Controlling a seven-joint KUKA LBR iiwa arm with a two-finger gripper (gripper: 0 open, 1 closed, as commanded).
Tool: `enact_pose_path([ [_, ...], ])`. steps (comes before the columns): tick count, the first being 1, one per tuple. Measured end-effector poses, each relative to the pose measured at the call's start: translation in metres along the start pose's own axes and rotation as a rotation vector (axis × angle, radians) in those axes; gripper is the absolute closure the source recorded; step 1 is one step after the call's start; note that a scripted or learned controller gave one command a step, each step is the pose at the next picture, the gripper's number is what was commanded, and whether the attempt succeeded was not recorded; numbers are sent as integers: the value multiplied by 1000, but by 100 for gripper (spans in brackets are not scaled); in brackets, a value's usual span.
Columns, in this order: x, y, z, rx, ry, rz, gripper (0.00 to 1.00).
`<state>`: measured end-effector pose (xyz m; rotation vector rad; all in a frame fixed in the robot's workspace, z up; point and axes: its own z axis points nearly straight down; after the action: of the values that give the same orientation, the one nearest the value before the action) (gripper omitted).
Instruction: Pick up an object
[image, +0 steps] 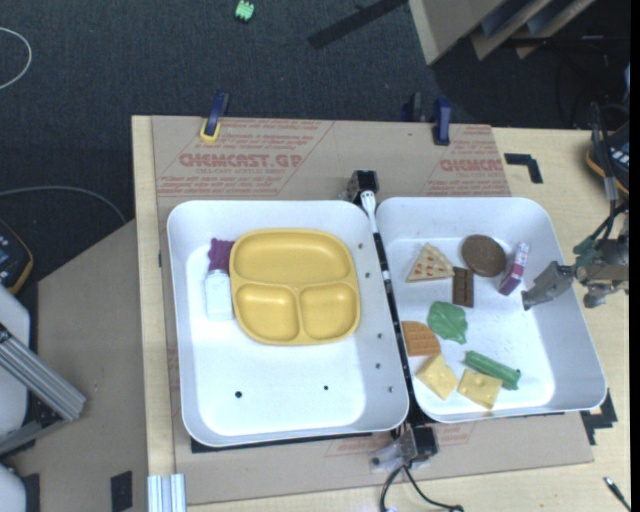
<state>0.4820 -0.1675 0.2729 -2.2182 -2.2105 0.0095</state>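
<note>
Two bins (200, 400) on tabletop | yellow tray (295, 283) fills left bin | pincer (548, 285) at right bin's right rim, grip state unclear, holding nothing visible | step: approach | next: descend onto nearby small bottle (516, 268)

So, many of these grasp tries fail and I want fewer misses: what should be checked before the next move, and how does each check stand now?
1. Objects available in the right bin: ok, several toy foods.
2. Gripper over the right bin: ok, at its right side.
3. Gripper carrying nothing: ok, nothing seen in it.
4. Near target free-standing: ok, purple bottle lies apart from the brown disc.
5. Crowded spots: not ok, yellow blocks touch the green piece.
</note>
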Motion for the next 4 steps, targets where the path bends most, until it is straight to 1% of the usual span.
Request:
enact_pose_path([
  [1, 0, 2, -5, -12, -3, -3, 0],
  [2, -3, 1, 38, -6, 0, -3, 0],
  [3, -4, -7, 84, -5, 0, -3, 0],
  [4, 7, -8, 133, -5, 1, -4, 0],
])
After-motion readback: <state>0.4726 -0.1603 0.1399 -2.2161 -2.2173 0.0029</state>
